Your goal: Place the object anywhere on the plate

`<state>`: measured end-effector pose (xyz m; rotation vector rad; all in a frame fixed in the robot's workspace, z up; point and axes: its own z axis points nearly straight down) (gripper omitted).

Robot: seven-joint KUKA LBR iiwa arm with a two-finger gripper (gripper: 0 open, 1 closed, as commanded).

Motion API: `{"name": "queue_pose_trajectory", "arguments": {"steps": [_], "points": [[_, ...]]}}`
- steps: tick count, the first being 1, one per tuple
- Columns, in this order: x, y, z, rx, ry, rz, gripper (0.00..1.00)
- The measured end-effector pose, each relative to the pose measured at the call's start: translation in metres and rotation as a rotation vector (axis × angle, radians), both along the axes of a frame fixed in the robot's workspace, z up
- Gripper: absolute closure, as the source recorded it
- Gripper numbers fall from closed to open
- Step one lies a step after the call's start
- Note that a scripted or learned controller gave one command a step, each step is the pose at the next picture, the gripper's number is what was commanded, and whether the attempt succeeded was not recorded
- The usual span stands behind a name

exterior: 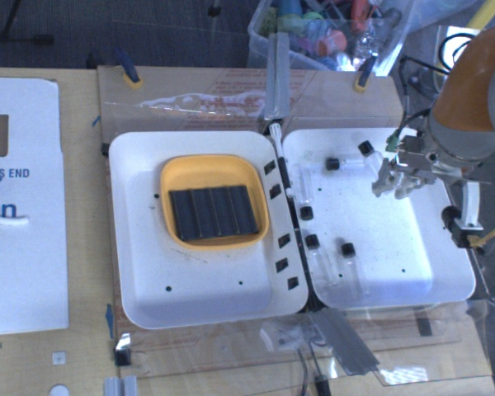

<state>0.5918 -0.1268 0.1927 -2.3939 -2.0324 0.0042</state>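
A yellow, rounded-square plate (175, 174) sits in the left white bin (140, 271). A dark grey ridged rectangular slab (213, 213) lies flat on the plate, covering most of its floor. My gripper (393, 186) hangs over the upper right part of the right bin (412, 271), far from the plate. Its two pale fingers (381, 185) point down and stand slightly apart, with nothing between them.
Small black markers dot both bins along the divider (290, 221) and the right bin's floor. A clear tub of colourful toys (338, 15) stands behind the bins. White printed board (21, 205) lies at the left. The arm's orange band (470, 81) fills the upper right.
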Motion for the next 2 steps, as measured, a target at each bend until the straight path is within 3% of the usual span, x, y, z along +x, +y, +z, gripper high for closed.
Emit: {"name": "queue_pose_trajectory", "arguments": {"steps": [1, 2], "points": [[0.047, -0.063, 0.096, -0.002, -0.005, 0.24, 1.0], [0.076, -0.096, 0.156, -0.003, -0.006, 0.406, 1.0]]}}
